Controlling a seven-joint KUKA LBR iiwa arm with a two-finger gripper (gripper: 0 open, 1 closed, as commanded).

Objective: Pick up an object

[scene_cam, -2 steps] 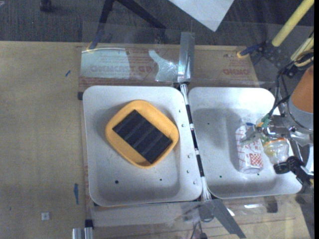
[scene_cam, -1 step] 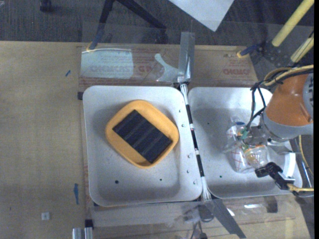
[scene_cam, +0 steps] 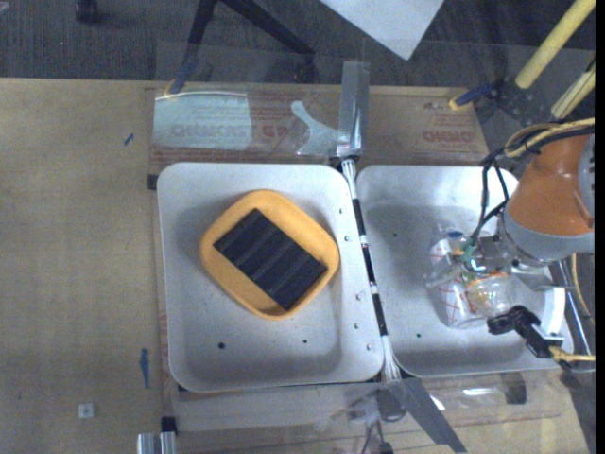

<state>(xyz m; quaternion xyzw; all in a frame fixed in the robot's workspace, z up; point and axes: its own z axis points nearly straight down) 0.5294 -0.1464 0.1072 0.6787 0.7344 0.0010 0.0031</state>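
A yellow-orange pad with a black ridged top [scene_cam: 269,253] lies tilted in the middle of the left bin [scene_cam: 189,348]. A clear plastic packet with small coloured pieces inside [scene_cam: 457,287] lies crumpled in the right bin [scene_cam: 406,206], toward its right side. My gripper [scene_cam: 489,268] hangs low over the right part of that packet, under the grey wrist and orange band [scene_cam: 558,192]. The wrist hides where the gripper meets the packet.
A metal divider [scene_cam: 369,272] runs between the two bins. A black bracket [scene_cam: 515,324] sticks out below the wrist near the right bin's front right corner. Cables [scene_cam: 492,183] loop off the arm over the bin's back right.
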